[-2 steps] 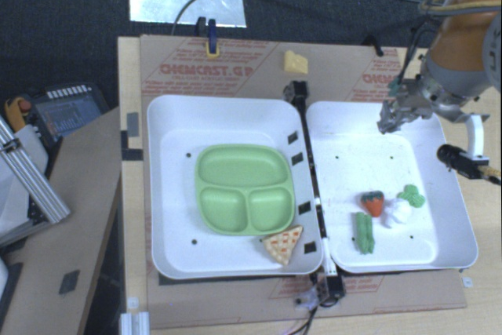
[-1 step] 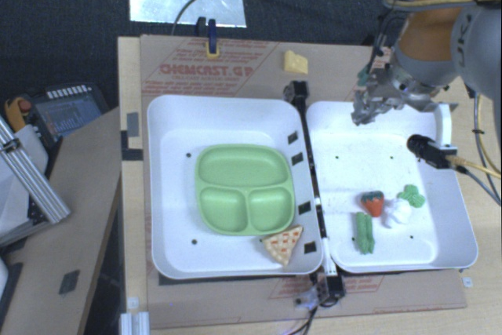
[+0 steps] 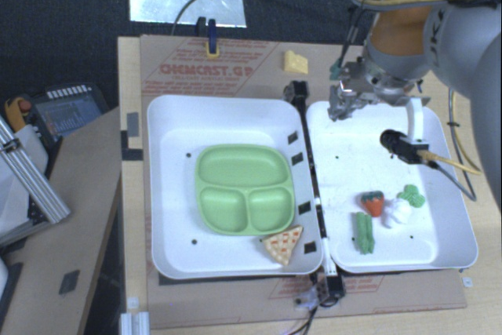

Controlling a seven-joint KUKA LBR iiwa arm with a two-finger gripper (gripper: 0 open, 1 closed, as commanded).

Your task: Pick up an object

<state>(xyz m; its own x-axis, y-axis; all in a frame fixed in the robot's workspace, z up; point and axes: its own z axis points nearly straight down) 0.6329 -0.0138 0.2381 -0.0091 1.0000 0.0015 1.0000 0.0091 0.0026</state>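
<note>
My gripper (image 3: 342, 107) hangs over the far left corner of the right bin (image 3: 447, 243), with nothing seen between its fingers. Near that bin's front lie a red and orange vegetable (image 3: 373, 202), a green bean pod (image 3: 364, 232), and a white and green vegetable piece (image 3: 404, 205), all well in front of the gripper. In the left bin (image 3: 169, 169) sits a green divided plate (image 3: 241, 189), and a pizza slice (image 3: 282, 245) lies at its front right corner.
A yellow cheese wedge (image 3: 296, 62) rests on the cardboard behind the bins. A blue and yellow clamp (image 3: 211, 38) stands at the back edge. A black divider runs between the two bins.
</note>
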